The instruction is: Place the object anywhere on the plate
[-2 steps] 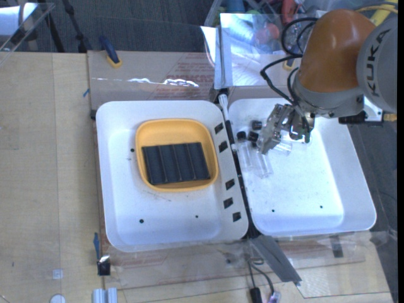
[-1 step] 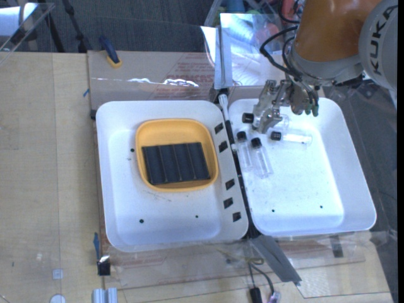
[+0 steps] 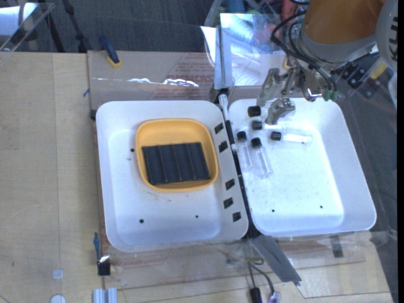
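Note:
A yellow plate (image 3: 146,133) sits in the left bin (image 3: 120,219), and a black ridged slab (image 3: 175,163) lies flat on it. Several small clear vials with black caps (image 3: 255,142) lie scattered in the far left part of the right bin (image 3: 315,201). One of these vials (image 3: 291,137) lies on its side just right of the group. My gripper (image 3: 267,111) hangs low over the far edge of the right bin, right above the vials. Its two metal fingers (image 3: 279,109) stand apart with nothing between them.
A row of black tabs (image 3: 228,184) runs along the divider between the two bins. Behind the bins lie a clear plastic sheet (image 3: 246,43) and a cardboard strip with a blue clamp (image 3: 112,58). The arm's orange band (image 3: 344,8) looms over the far right corner.

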`<state>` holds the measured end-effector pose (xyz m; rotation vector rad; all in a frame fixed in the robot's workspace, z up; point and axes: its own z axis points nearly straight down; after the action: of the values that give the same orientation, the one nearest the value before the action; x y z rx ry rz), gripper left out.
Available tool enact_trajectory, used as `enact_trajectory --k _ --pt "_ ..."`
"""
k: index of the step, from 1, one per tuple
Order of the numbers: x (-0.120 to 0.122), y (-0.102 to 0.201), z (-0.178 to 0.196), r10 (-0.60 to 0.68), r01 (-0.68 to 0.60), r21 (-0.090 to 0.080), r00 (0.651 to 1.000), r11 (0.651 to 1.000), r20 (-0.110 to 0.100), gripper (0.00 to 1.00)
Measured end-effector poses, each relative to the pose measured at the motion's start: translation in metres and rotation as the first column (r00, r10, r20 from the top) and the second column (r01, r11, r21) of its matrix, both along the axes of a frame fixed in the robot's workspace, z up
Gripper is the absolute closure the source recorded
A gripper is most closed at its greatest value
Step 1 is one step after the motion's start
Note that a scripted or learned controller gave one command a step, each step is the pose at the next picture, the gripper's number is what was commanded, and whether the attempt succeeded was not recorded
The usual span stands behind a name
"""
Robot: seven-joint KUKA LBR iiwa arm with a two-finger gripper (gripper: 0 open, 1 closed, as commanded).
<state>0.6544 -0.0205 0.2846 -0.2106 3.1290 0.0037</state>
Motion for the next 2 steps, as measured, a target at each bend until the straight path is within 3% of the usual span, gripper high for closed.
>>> enact_trajectory --k 1,2 --pt "0.006 -0.036 -0.092 0.298 -0.298 0.001 0.954 0.954 -0.006 1.0" --pt "0.014 -0.021 -0.061 0.417 -0.417 -0.001 0.909 0.909 0.001 1.0"
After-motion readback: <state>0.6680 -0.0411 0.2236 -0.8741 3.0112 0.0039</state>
